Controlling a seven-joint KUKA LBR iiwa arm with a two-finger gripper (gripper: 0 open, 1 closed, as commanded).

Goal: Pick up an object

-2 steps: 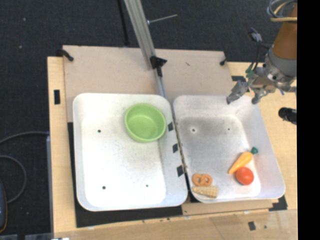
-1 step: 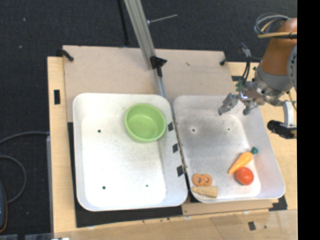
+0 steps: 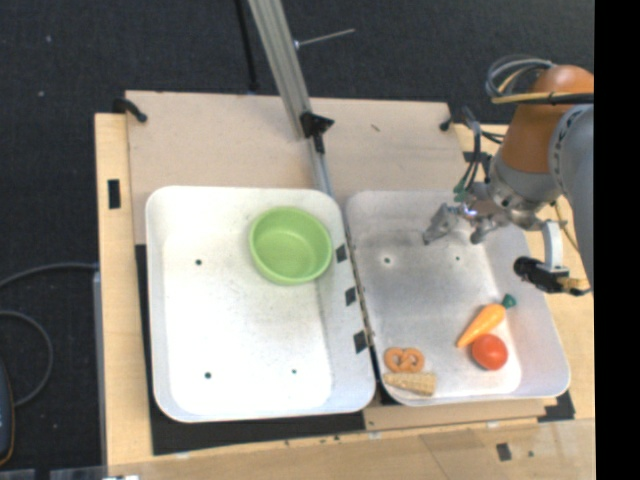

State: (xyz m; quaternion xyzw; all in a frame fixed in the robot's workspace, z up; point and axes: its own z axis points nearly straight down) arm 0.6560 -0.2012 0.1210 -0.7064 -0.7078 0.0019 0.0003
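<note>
My gripper (image 3: pixel 458 229) hangs over the far part of the right bin (image 3: pixel 420 278), its two fingers spread apart with nothing between them. Well below it in the view, near the bin's front right, lie a toy carrot (image 3: pixel 482 322) and a red tomato (image 3: pixel 489 352) side by side. A pretzel (image 3: pixel 404 359) and a tan bread-like piece (image 3: pixel 412 382) rest at the bin's front edge. A green bowl (image 3: pixel 290 245) stands in the left bin (image 3: pixel 200 308) at its far right.
A slanted metal pole (image 3: pixel 285 68) rises from the back between the bins. Black clips (image 3: pixel 349 293) sit along the seam between the bins. The arm's grey and orange wrist (image 3: pixel 535 138) looms over the right bin's far right corner.
</note>
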